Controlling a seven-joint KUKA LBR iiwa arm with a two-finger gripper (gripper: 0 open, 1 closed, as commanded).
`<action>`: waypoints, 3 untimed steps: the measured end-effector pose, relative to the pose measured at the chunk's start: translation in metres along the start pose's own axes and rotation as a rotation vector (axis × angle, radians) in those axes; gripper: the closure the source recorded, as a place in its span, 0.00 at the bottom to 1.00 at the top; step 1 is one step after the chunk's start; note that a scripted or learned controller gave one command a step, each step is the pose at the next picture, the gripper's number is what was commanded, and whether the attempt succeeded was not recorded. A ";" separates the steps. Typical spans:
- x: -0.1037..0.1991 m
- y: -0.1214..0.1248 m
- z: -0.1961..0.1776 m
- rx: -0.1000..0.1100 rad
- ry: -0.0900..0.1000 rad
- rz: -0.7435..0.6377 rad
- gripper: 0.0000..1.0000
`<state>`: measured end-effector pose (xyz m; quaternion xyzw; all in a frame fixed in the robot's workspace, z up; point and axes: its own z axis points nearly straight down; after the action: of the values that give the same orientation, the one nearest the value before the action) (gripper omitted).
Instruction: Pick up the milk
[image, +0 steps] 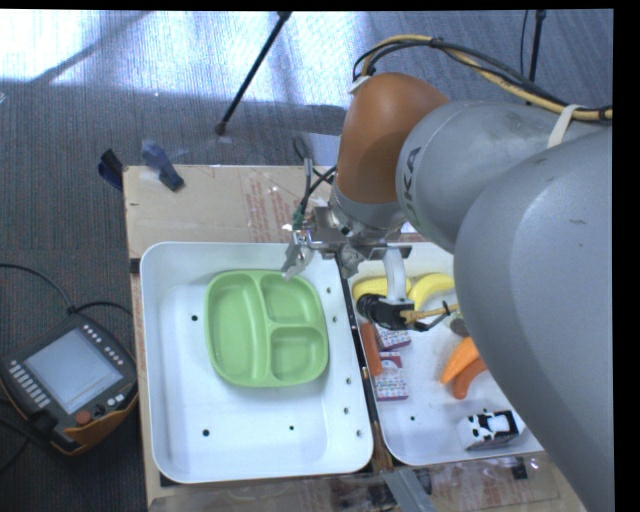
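Gripper (318, 255) hangs over the seam between the two bins, at the back edge, under the orange band of the arm (470, 190). One thin metal finger (296, 256) points down to the upper right corner of the green divided plate (267, 328); a second one sits near the bin divider. Nothing shows between them, so the claw grasps nothing, and the two tips stand apart (released, as far as this slanted angle lets me judge).

That plate lies flat in the left bin (190, 440). In the right bin (425, 445) the milk (491, 427), a small white carton with black cow patches, lies near the front edge, well apart from the claw. An orange carrot-like piece (461, 366) lies behind it, a banana (432, 290) farther back, and a small printed red-and-white box (391, 378) lies beside the divider. A teach pendant (68, 385) sits on the carpet at the left.
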<state>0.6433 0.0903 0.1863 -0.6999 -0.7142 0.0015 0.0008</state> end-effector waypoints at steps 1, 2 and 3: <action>0.049 0.002 0.098 -0.003 0.001 0.051 0.00; 0.125 -0.014 0.020 0.001 0.000 0.086 0.00; 0.125 -0.014 0.020 0.001 0.000 0.086 0.00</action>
<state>0.6265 0.2152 0.1667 -0.7300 -0.6835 0.0018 0.0009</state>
